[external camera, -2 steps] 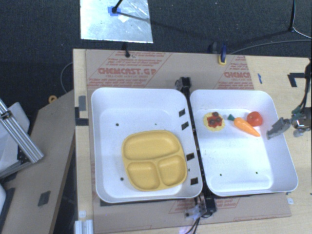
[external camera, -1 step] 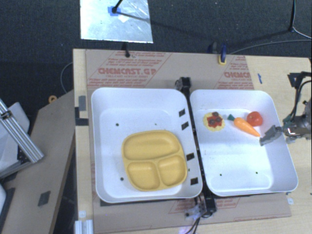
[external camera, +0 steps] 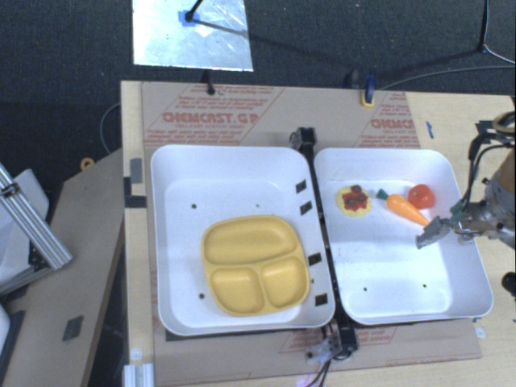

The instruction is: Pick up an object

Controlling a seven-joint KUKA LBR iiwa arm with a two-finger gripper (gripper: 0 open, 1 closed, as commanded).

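Desk: brown board printed with red lettering, carrying two shallow white bins side by side.
Left bin: holds a yellow divided plate with three compartments, sitting toward the bin's 5 o'clock side; nothing lies on the plate.
Right bin: holds three small toy foods, all clustered in its upper half, toward 12 to 1 o'clock.
Toy pizza: small round piece, yellow rim with red topping, lying flat at about 11 o'clock in the right bin.
Toy carrot: orange with a green tip, lying slanted just beside the pizza, at the pizza's 3 o'clock.
Toy tomato: red and round, touching or nearly touching the carrot's upper side.
Arm: comes in from 3 o'clock over the right bin's far edge.
Gripper: its dark tip hangs low over the right bin, just at the carrot's 5 o'clock; I see nothing between its fingers, and from here I cannot tell whether they are spread or closed.
Progress: no object is lifted; all three toys rest on the bin floor, so the pick is not yet made.
What is left: as I judge it, settle on the nearest toy, likely the carrot, close on it and raise it clear.
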